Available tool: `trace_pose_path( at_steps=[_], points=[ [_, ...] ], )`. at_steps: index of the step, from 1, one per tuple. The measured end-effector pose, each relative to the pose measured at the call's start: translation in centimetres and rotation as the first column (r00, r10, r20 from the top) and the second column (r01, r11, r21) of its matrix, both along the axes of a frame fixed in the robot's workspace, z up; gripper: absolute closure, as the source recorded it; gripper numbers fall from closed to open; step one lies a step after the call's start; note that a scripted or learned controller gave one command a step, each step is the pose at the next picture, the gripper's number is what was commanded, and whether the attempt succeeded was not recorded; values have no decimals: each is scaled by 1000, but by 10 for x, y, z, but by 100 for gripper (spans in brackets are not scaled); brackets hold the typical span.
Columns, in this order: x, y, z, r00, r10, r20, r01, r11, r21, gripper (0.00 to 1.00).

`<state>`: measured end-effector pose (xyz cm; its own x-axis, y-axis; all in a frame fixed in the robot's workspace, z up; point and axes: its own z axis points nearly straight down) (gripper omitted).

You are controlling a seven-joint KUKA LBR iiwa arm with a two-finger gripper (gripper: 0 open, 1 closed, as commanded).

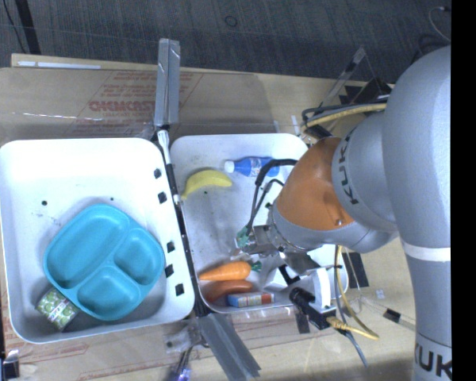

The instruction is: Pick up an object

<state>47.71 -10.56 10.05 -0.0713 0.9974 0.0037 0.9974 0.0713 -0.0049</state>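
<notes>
Hanging low over the right bin point(192, 151), the pincer point(252, 248) is mostly hidden under the orange wrist, so you cannot tell its state. Just below it you see a carrot point(226, 272), and under that a small marker-like stick point(250, 300). Farther up lie a banana point(206, 181) and a bottle point(250, 166). In the left bin point(32, 153) rest a blue tray point(103, 262) and a green packet point(55, 308). As I judge, nothing is lifted yet; the grasp and the lift remain.

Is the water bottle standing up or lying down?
Lying down. The water bottle rests on its side at the far end of the right bin, its blue cap pointing left, next to the banana.
</notes>
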Motion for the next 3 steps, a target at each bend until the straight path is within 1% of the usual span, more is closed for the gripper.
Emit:
trace_pose_path(
  at_steps=[1,2,3],
  points=[
    [0,0,0,1000,0,0,0,1000,0,0],
    [-1,12,-9,1000,-28,1,28,1000,-1,0],
    [0,12,0,1000,-23,0,23,1000,0,100]
  ],
)
